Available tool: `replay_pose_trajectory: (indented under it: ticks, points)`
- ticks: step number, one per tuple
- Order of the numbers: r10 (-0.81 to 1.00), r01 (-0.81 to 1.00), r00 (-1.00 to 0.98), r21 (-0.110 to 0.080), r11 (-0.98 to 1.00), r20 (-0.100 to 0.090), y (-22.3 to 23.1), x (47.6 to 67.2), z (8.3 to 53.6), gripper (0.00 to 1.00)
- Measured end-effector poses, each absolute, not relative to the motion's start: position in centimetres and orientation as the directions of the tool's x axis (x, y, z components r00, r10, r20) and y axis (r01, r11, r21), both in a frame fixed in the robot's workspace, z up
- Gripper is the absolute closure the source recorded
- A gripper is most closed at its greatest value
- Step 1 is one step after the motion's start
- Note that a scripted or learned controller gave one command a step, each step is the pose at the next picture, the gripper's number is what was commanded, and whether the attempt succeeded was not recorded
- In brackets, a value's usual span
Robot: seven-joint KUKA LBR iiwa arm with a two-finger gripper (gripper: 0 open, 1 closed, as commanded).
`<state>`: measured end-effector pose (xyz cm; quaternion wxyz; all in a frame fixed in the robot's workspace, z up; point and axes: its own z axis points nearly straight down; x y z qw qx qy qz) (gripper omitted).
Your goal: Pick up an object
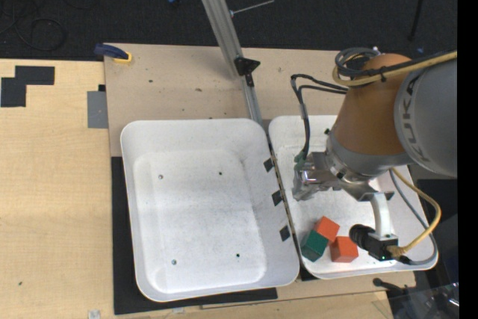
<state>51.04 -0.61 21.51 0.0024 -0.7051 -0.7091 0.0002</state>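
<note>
Below the fingers (pixel 308 187), apart: orange block (pixel 326 228); green block (pixel 314 244).

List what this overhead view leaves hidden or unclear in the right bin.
- Gripper: the wrist covers it; open or shut cannot be told.
- Right bin floor: the arm hides its middle and far part.
- Green block: partly tucked beside the orange blocks; contact unclear.

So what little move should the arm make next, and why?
Probably shift the gripper toward the near end of the right white bin: the orange cubes and green block lie clustered there, while it sits above bare floor.
</note>
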Motion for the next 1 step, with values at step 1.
replay_pose_trajectory:
  ticks: [1]
  points:
    - [1.000,1.000,-0.005,-0.004,0.005,0.002,4.73,51.53,21.37,1.00]
